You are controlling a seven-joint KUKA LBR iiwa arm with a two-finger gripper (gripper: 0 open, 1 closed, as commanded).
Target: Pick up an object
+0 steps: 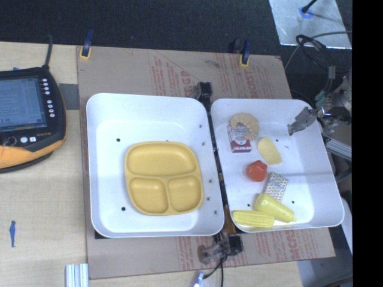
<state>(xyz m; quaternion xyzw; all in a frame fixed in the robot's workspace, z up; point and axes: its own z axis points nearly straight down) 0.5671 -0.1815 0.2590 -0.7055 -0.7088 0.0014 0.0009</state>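
You had the gripper [301, 123] at the upper right rim of the right bin [326, 178], reaching in from the right; its tip sat over bare white floor and touched nothing. Whether it was released or clenched could not be told at this size and blur, and nothing lay in it. The candidates were all in that bin: a round biscuit [244, 123] at the top with a small red carton [239, 141] touching its lower edge, a pale yellow wedge [269, 150] just beside the carton and nearest the gripper, a red tomato [257, 171] below it, a patterned packet [275, 186] near the tomato, and two corn cobs [263, 214] crowded against the lower wall. The left bin [102, 160] held a yellow divided tray [163, 177], well apart from the arm. Risks, as judgement: the tomato would likely roll out of a pinch that was off centre. The cobs lay touching, and against the wall, so one finger could strike the rim or drag both. The packet looked flat and might slip under the tips. A descent on the carton could nudge the biscuit too. The wedge looked the safest choice, being clear on most sides.
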